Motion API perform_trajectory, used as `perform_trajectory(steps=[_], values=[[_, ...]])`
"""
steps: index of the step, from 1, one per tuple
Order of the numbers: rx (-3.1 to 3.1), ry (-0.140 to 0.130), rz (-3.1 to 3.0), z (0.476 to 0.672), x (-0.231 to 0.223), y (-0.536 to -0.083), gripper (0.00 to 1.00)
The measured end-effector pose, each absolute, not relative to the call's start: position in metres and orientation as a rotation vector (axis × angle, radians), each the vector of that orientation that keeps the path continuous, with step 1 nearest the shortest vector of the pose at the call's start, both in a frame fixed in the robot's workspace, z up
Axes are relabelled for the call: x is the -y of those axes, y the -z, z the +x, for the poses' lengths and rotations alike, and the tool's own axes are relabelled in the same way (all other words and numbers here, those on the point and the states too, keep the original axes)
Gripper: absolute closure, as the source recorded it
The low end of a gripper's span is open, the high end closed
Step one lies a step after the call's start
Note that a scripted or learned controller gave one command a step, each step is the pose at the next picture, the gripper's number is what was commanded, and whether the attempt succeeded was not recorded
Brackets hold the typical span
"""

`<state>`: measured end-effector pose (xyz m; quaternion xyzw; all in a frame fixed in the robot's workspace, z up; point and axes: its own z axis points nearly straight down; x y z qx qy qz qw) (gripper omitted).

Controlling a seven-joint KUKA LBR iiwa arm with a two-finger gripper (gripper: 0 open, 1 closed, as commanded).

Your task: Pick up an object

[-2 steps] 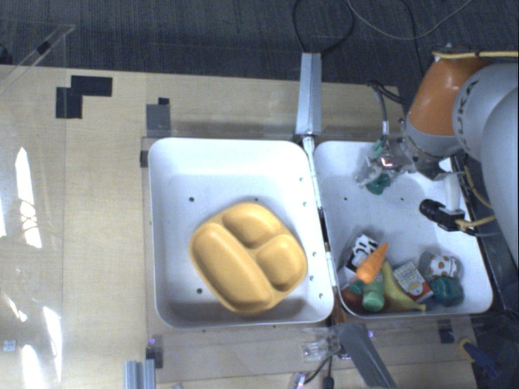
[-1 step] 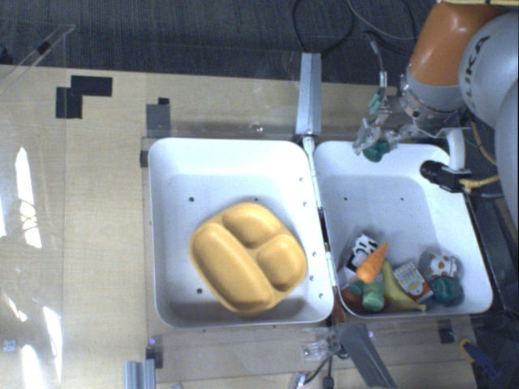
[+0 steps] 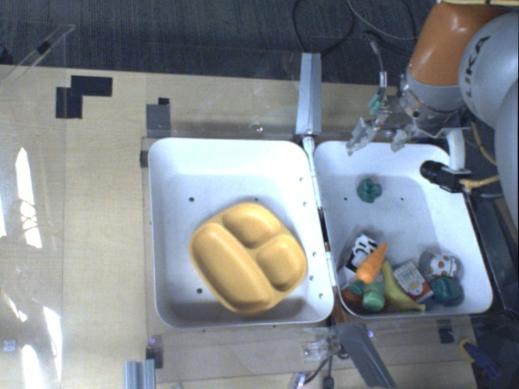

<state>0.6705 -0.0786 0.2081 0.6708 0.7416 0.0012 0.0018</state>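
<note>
Pale wooden surface (image 3: pixel 89 217) with black tape marks (image 3: pixel 81 94) near its far-left corner; dark carpeted floor (image 3: pixel 162 14) ran along the top of the view. Two white bins sat side by side on the surface – left bin (image 3: pixel 162 217) and right bin (image 3: pixel 405 217), their inner walls touching. A grey metal rail (image 3: pixel 309 96) stood behind the seam.

The grey arm (image 3: pixel 486 63) with its orange band came in from the upper right. The hand (image 3: pixel 376 140) hung over the far rim of the right bin, fingers spread apart, nothing between them. A small teal lump (image 3: pixel 370 190) lay alone on the bin floor just in front of the hand, apart from it, with bare white floor all around it.

Left bin held one big yellow divided plate (image 3: pixel 247 255), tilted toward the near wall. The near edge of the right bin had a crowded heap: banana (image 3: pixel 397 290), carrot (image 3: pixel 372 263) lying across a black-and-white card (image 3: pixel 362 252), a green piece (image 3: pixel 373 298), a small carton (image 3: pixel 411 279), a round can (image 3: pixel 442 264) and a dark teal piece (image 3: pixel 446 290) – all touching or overlapping, well apart from the hand.
</note>
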Motion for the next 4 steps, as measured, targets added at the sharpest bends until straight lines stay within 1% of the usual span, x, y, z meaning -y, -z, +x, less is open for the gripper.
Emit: perform_trajectory(steps=[1, 2, 3, 4], values=[[-2.554, -0.002, 1.829, 0.624, 0.108, -0.122, 0.00], [-2.636, 0.002, 1.724, 0.669, 0.127, -0.086, 0.00], [-2.627, -0.009, 1.709, 0.673, 0.126, -0.097, 1.00], [-2.644, -0.006, 1.712, 0.671, 0.122, -0.095, 0.00]])
